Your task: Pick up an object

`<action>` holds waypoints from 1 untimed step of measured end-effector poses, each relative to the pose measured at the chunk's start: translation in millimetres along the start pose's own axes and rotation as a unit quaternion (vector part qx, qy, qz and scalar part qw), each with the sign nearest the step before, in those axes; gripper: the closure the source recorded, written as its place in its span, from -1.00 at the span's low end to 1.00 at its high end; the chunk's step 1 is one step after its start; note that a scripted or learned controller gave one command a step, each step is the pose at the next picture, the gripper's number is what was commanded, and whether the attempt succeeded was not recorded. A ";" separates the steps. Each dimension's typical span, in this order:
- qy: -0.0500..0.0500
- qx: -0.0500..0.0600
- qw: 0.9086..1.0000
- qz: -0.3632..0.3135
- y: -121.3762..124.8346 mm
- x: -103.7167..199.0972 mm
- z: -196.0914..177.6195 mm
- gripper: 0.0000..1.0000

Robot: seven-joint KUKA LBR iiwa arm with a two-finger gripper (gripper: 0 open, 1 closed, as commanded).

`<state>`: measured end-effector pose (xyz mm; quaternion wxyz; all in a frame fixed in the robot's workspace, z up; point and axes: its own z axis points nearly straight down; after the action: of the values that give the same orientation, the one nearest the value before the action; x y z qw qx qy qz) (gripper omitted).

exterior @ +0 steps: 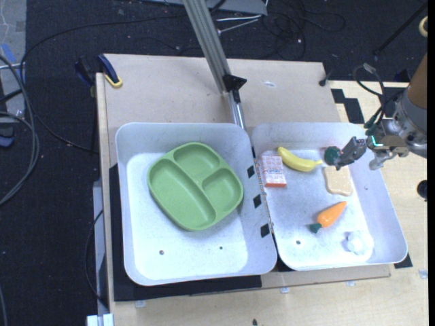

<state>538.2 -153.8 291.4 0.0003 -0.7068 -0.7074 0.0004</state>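
Note:
The right bin (380,202) holds a yellow banana (297,159), a small red and white box (272,170), a tan slice of toast (338,180), an orange carrot (329,214), a small white object (353,242) and a dark green round piece (331,156). My gripper (362,156) hangs over the bin's far right part, just above the toast, and is open with nothing between its fingers. One dark finger (349,149) reaches close to the green piece; whether it touches it I cannot tell.
The left bin (136,250) carries a green divided plate (195,185). A slanted metal pole (211,39) runs from the back down to the gap between the bins. Cables lie on the dark floor around the bench.

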 end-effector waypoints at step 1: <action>0.000 0.000 1.000 0.000 0.2 0.0 -0.3 -1.00</action>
<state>538.4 -153.8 291.7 0.0000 -0.7067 -0.7075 0.0002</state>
